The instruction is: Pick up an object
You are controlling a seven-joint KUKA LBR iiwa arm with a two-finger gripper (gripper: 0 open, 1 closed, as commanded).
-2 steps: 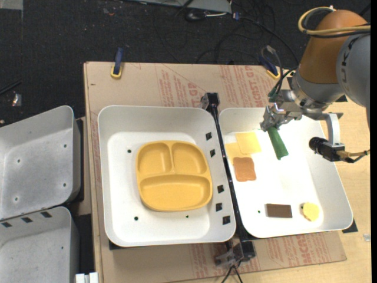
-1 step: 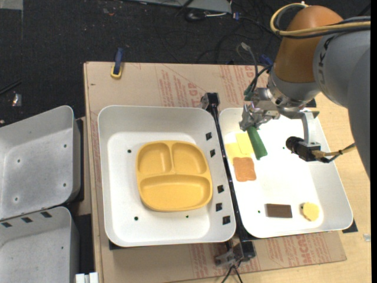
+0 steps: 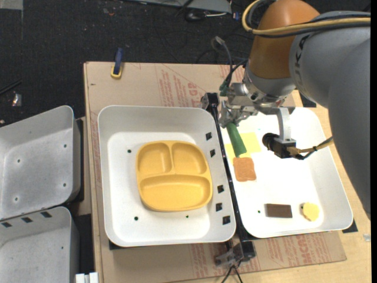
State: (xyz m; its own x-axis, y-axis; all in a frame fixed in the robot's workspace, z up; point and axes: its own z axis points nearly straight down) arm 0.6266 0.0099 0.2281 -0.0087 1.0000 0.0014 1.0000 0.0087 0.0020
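The bench [image 3: 147, 75] carries two shallow white bins side by side. The grey arm [image 3: 336, 58], with its orange band [image 3: 281, 25], reaches in from three o'clock and hangs over the upper left corner of the right bin [image 3: 330, 175]. The left bin [image 3: 118, 158] holds a yellow divided plate [image 3: 174, 175], well apart from the work.

The jaws [image 3: 231, 118] sit at about eleven o'clock in the right bin, close to the wall between the bins. Whether they are apart or together cannot be told; the wrist body hides them.

The likeliest target is the green stick [image 3: 237, 140], which runs from just under the tool down toward five o'clock, lying partly on a pale yellow sheet [image 3: 250, 140]. Its upper end appears to lie at the tool, but no grip can be confirmed.

To do this step well, I judge the jaws should close across the stick's narrow width, not along it, and stay clear of the bin wall at nine o'clock. A lift should go straight up, slowly, since the stick is long and may swing.

Just below, at six o'clock from the stick, lies an orange-brown biscuit [image 3: 244, 168]; a brown block [image 3: 278, 210] and a small yellow piece [image 3: 310, 211] lie near the bin's lower edge.
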